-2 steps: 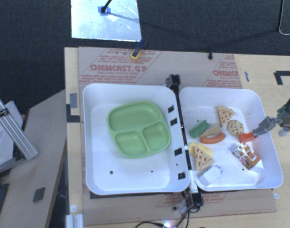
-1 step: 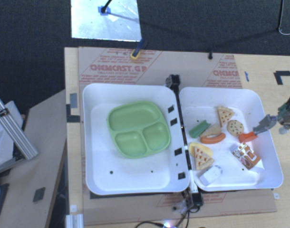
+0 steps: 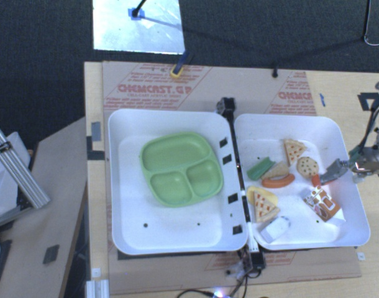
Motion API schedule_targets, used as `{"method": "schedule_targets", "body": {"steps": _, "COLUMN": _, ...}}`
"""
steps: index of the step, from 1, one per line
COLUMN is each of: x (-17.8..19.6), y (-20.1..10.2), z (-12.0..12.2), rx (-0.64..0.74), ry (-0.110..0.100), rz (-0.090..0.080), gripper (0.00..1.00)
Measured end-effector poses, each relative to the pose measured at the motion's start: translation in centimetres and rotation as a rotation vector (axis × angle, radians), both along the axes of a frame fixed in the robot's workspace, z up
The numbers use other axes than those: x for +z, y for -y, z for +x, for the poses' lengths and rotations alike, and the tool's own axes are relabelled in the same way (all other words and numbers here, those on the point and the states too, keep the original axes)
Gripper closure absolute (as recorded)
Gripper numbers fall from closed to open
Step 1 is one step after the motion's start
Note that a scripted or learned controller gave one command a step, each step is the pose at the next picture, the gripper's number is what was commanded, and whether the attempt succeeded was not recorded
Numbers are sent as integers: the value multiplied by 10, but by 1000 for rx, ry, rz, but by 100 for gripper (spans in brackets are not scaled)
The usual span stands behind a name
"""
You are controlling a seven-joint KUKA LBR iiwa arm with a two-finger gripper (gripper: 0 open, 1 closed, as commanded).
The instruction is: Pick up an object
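The toys I could grab all sit in the right bin (image 3: 351, 166): two pizza slices (image 3: 294, 149) (image 3: 263, 202), one cookie (image 3: 307, 166), one sausage (image 3: 279, 180), one green piece (image 3: 260, 167), one waffle-like block (image 3: 321, 205) and one white piece (image 3: 275, 228). My gripper (image 3: 334, 171) hangs over that bin's right side, just beside the cookie; whether it is open or closed I cannot tell. My worry is crowding: the sausage, green piece and cookie lie close together, so a descent could nudge neighbours or pinch nothing. The left bin (image 3: 124, 228) carries one green divided tray (image 3: 180, 168).
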State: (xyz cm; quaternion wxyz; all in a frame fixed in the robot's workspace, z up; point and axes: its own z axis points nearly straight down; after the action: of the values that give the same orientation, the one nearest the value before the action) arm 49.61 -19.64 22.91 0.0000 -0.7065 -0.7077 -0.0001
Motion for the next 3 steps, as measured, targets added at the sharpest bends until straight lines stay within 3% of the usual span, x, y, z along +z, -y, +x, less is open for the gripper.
{"method": "schedule_targets", "body": {"steps": 2, "x": -103, "y": -7, "z": 1, "rx": 0, "ry": -3, "rz": 1, "gripper": 0}}
{"method": "schedule_targets", "body": {"steps": 3, "x": -127, "y": -6, "z": 2, "rx": 0, "ry": 2, "rz": -1, "gripper": 0}}
